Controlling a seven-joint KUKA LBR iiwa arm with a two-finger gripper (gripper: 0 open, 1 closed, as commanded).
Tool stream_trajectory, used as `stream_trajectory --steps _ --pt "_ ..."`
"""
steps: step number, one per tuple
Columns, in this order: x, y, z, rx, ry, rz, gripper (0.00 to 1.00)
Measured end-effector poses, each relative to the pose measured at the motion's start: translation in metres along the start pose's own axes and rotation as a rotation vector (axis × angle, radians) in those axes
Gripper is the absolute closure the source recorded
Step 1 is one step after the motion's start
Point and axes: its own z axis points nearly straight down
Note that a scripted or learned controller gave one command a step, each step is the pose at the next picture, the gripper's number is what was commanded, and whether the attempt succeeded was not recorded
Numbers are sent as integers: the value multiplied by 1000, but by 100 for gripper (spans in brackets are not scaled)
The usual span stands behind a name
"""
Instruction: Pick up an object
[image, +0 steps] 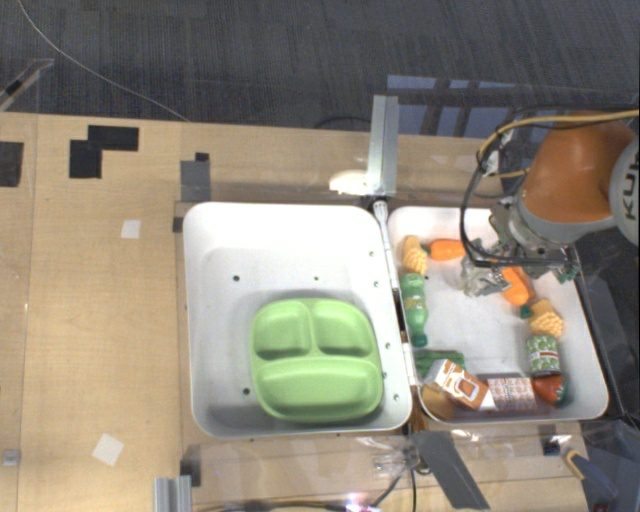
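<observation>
My gripper (484, 281) hangs low over the upper middle of the right bin (590, 400), below the orange-banded wrist. An orange carrot-like piece (447, 250) lies just to its upper left, and another orange piece (517, 288) lies right beside it on the right. A yellow corn cob (414, 256) and a green bottle (412, 306) lie along the bin's left wall. Nothing shows held in the gripper.
The left bin (220, 240) holds a green divided plate (315, 358). In the right bin's lower part lie a yellow piece (546, 322), a green can (542, 352), a red item (551, 388), a wrapped bar (511, 392) and an orange-white carton (458, 384).
</observation>
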Motion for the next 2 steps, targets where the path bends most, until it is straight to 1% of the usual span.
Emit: stream_trajectory --steps 1,2 --pt "-67 30 -100 -9 10 -258 100" --pt "-86 62 -188 -7 8 -73 100"
